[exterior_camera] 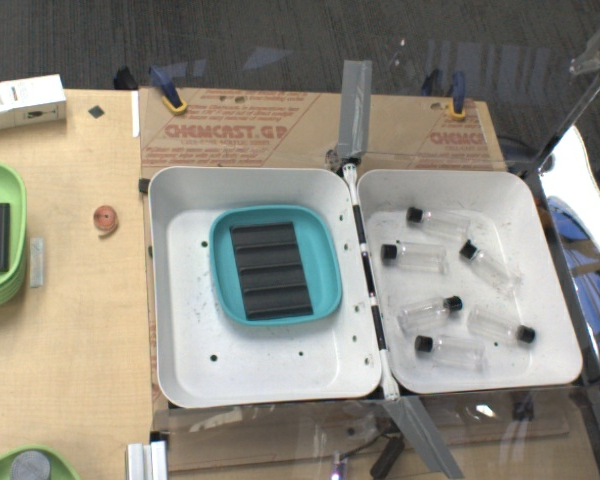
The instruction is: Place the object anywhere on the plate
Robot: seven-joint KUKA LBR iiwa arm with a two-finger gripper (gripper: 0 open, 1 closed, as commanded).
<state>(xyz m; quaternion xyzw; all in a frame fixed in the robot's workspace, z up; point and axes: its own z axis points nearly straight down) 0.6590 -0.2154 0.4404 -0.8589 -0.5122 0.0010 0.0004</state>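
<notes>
A: Looking down at the desk, you have two white bins side by side. The left bin carries a teal plate with a dark ribbed insert lying in it.

B: And the objects you need?

A: Six clear vials with black caps lie loose in the right bin, all apart from the plate. One vial sits at 12 o'clock in that bin, another at 9 o'clock, a third toward 2 o'clock. Near the middle lies a fourth; a fifth rests at 6 o'clock and a sixth at 4 o'clock.

B: The gripper?

A: You get no sight of it, so its state cannot be told.

B: Anything else?

A: At 9 o'clock on the desk, a green tray; at 12 o'clock behind the bins, cardboard.
</notes>
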